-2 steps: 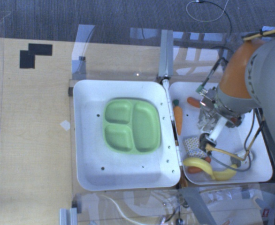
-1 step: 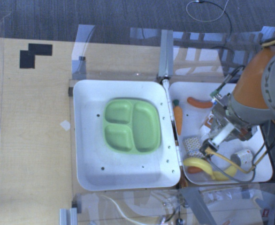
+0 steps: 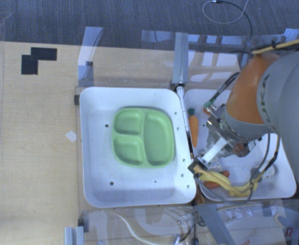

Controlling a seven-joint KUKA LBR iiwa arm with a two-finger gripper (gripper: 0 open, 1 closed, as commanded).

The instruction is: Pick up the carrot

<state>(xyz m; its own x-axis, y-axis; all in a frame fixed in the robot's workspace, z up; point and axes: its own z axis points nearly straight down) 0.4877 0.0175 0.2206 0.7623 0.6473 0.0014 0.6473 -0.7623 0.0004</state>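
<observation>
Far edge: dark grey carpet (image 3: 114, 9), with a thin pale cable (image 3: 226, 6) looped on it toward the right.

Bench (image 3: 32, 137): pale wood. Black angular marks (image 3: 37, 60) near its far-left corner. Clear panels stand along the far edge, with a metal post (image 3: 179, 60) between the two bins.

Left bin (image 3: 91, 152): shallow, white, square. A green divided plate (image 3: 142, 137) sits near its centre, slightly toward the far edge. The plate has three compartments, two small ones on the left and one long one on the right.

Right bin (image 3: 199, 100): white, its left wall touching the left bin's right wall. Much of it is covered by the arm.

Carrot (image 3: 193, 129): on the right bin's floor, lying lengthwise just beside the left wall and nearer the far-left corner. Its green stub points toward the far edge, and nothing grips it.

Arm (image 3: 287, 101): comes in from the right, with a broad grey body and the orange band (image 3: 244, 96) above the wrist. It leans down and leftward over the right bin.

Gripper (image 3: 230, 148): low over the front-left part of the right bin, near the carrot on its right and nearer the front edge. It is not on the carrot. The wrist and cabling mask it, so I cannot tell how far open it is or whether it has hold of anything.
</observation>
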